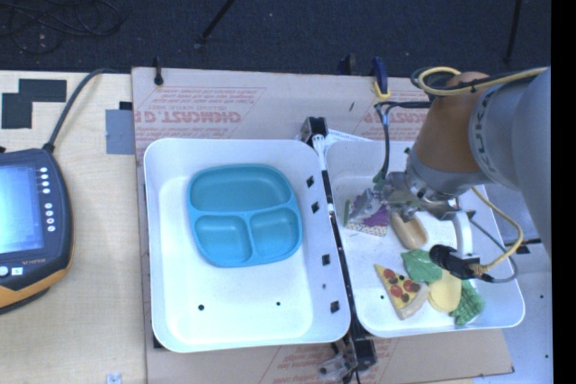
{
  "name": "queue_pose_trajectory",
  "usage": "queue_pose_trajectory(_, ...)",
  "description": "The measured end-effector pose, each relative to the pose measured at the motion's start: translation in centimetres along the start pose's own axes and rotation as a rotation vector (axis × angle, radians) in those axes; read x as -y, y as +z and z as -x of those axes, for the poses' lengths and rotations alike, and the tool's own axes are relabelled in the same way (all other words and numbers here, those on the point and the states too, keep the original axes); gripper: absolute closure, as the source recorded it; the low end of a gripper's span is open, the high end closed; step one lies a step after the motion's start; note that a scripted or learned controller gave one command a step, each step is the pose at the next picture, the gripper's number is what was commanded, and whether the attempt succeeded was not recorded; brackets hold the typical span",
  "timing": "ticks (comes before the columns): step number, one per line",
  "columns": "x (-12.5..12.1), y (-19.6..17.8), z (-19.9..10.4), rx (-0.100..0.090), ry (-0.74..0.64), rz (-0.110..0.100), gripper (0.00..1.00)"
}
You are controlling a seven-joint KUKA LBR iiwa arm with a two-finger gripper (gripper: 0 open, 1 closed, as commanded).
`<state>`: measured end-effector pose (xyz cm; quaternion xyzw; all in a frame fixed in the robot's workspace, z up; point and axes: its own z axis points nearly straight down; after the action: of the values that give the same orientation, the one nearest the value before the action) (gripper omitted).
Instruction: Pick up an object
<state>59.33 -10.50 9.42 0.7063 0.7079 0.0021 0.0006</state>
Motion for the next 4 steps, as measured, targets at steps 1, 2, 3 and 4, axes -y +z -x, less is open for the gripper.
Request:
queue_pose_trajectory(1, -4.7, 0.0, 3.5, 0.007, -0.002, 0.012, 0.00)
queue_pose_trajectory(2, -5.3, 0.3, -1.1, 0.004, -0.002, 0.003, 0.00)
queue_pose_trajectory(3, -5.4, -1.0, -0.8, 0.006, 0.000, 0.007, 1.00)
queue_pose_trajectory(4, -5.4, -0.9, -0.9, 0.006, 0.000, 0.006, 0.00)
